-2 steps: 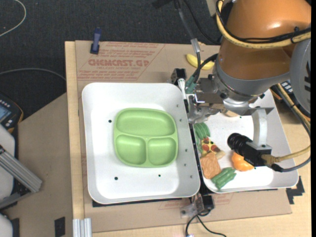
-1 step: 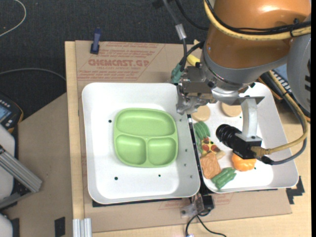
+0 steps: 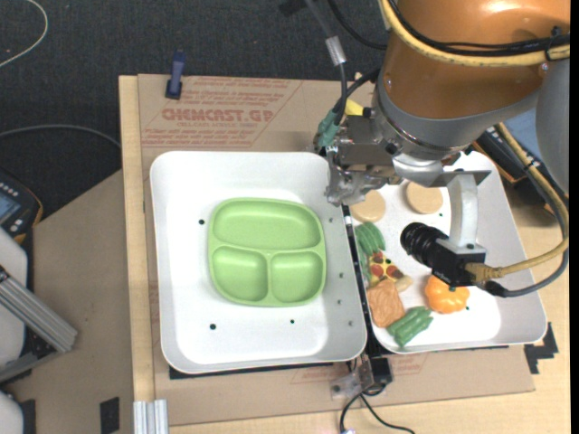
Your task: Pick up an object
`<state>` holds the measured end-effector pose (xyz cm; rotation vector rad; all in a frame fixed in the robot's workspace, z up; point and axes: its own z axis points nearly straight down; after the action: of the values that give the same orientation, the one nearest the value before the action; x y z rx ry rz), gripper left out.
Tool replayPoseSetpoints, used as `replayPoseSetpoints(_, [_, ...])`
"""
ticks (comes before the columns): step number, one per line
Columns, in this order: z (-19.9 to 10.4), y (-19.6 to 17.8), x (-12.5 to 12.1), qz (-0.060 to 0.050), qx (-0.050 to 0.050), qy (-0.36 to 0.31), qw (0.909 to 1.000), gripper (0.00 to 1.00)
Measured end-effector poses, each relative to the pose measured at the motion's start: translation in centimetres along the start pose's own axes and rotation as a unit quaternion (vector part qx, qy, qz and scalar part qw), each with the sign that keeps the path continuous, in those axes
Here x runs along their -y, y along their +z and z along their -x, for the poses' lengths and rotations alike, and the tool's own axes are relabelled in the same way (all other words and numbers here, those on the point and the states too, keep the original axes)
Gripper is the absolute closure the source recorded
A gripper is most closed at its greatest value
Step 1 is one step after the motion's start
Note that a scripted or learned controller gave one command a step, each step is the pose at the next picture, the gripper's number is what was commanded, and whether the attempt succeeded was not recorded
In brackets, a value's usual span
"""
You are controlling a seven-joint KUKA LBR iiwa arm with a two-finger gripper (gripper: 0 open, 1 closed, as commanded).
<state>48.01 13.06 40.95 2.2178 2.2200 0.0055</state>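
We see two white bins side by side on a brown board. The left bin (image 3: 181, 242) carries a green three-compartment plate (image 3: 267, 249), lying flat near its middle, most likely as the place where picked pieces end up. The right bin (image 3: 516, 319) holds the candidates for picking, a loose cluster of toy food: two tan round biscuits, one (image 3: 368, 209) by the inner wall and one (image 3: 425, 198) further right, a green leafy piece (image 3: 369, 240), a small pizza slice (image 3: 384, 268), a brown bread-like piece (image 3: 386, 304), a green pod (image 3: 410, 325) at the near edge, and an orange fruit (image 3: 445, 297).

The arm comes in from the right, its orange band (image 3: 470, 34) filling the far corner. The gripper (image 3: 348, 188) hangs over the far inner corner of the right bin, close to the nearer biscuit. We cannot tell how it is set, nor see anything in its hold. We judge the pick not yet made; the crowding of pieces along the inner wall could make a clean grasp awkward.
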Motion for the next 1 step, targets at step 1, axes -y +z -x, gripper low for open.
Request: replayPoseSetpoints(1, [-0.03,-1.03,-0.06,0.001,0.000,0.000,1.0000,1.00])
